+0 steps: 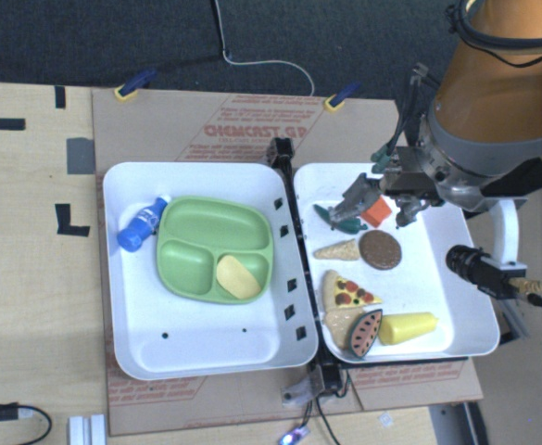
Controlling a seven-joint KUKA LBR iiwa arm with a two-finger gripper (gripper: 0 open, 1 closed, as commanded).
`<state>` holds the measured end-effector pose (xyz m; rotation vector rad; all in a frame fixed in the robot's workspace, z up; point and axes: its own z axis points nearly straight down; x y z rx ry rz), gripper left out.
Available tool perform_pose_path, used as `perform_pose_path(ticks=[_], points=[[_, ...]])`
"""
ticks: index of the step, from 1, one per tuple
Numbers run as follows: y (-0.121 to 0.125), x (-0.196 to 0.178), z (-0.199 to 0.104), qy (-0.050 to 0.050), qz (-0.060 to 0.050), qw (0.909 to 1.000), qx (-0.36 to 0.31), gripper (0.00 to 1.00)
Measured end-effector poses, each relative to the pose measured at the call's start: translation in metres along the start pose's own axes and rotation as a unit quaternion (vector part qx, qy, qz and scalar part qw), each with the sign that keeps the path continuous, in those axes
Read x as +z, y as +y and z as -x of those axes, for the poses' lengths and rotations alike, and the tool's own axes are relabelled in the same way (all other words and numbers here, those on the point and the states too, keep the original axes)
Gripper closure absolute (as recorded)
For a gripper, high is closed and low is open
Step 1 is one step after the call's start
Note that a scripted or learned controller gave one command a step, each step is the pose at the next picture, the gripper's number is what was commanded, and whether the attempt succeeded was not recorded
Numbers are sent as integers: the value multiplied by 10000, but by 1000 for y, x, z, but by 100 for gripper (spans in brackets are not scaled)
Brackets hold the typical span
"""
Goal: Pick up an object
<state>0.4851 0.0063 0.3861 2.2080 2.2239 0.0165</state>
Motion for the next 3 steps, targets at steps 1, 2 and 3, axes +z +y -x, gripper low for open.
perform_pose_path(ticks=[1,2,3], points=[[-1,-3,2,-18,-75,10000,21,100],[-1,-16,-55,-9,-67,10000,5,100],[1,-142,11,-16,12,10000,58,100]])
